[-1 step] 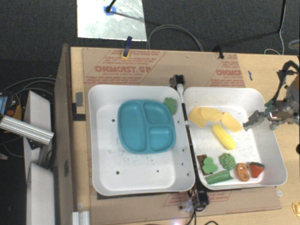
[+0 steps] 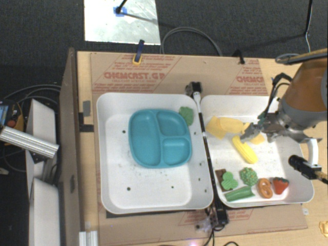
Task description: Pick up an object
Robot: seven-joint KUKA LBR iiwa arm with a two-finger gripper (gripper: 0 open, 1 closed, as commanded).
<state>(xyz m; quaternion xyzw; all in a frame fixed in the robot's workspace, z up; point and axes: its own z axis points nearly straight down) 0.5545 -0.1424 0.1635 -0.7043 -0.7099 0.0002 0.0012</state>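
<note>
My gripper point(image 2: 253, 132) hangs low over the right bin point(image 2: 302, 188), in its upper middle. It sits between a pale yellow lump point(image 2: 224, 126) on its left and a yellow corn cob point(image 2: 244, 150) just below it. A bit of yellow shows right under the gripper's tip, and whether the two touch is unclear. Along the bin's front lie a dark green leafy piece point(image 2: 228, 180), a broccoli floret point(image 2: 249, 176), a green pod point(image 2: 239, 192), an orange slice point(image 2: 265, 187) and a red piece point(image 2: 280, 185).
The left bin point(image 2: 110, 188) bears a blue divided plate point(image 2: 159, 138), with a green leafy toy point(image 2: 186, 115) at the plate's upper right corner. A black clamp point(image 2: 194, 90) sits on the wall between the bins. The arm's orange band point(image 2: 310, 86) rises at the right.
</note>
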